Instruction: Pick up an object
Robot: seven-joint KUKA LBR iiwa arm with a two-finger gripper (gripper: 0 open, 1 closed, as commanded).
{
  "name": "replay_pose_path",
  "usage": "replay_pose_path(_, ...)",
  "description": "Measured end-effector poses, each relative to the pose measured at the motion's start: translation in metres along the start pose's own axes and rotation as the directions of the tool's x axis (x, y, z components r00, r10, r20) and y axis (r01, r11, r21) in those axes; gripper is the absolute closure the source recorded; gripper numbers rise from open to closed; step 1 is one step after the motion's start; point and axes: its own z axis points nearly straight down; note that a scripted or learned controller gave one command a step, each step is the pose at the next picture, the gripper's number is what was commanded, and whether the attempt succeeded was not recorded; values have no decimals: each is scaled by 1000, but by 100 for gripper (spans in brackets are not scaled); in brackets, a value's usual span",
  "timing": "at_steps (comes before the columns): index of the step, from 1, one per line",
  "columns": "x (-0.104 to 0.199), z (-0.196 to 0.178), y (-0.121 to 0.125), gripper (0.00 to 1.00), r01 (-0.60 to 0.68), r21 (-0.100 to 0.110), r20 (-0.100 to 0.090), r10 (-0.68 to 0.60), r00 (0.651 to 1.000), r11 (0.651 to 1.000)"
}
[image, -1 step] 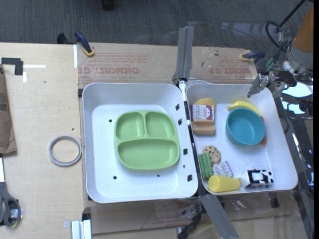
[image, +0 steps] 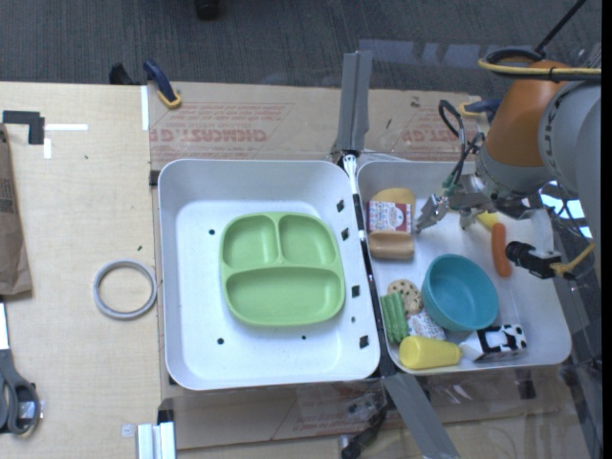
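My gripper [image: 448, 213] hangs over the back of the right bin [image: 540, 352], its two fingers spread apart with nothing between them, so it is open. Just to its left lies a bread pack with a red label [image: 391, 212], with a tan bun [image: 391, 246] below it. An orange sausage-shaped toy [image: 500, 249] lies to the gripper's right. A blue bowl [image: 461, 293] sits nearer the front. A cookie [image: 407, 295], a green toy [image: 393, 316], a yellow object [image: 428, 353] and a black-and-white toy [image: 502, 339] lie along the bin's front.
The left bin [image: 182, 256] holds a green divided plate [image: 282, 269]. On the bench to the left lie a ring of tape [image: 124, 288], a blue clamp [image: 163, 83] and scissors [image: 14, 404]. The arm's grey body [image: 564, 142] fills the right bin's back right corner.
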Motion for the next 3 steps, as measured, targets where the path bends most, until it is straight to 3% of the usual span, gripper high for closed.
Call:
replay_pose_path(1,47,1,-58,0,90,2,-1,-90,996,996)
replay_pose_path(2,-21,1,-55,0,147,0,0,-147,989,989)
replay_pose_path(3,-48,-11,-56,0,-18,-1,-26,18,1000,1000)
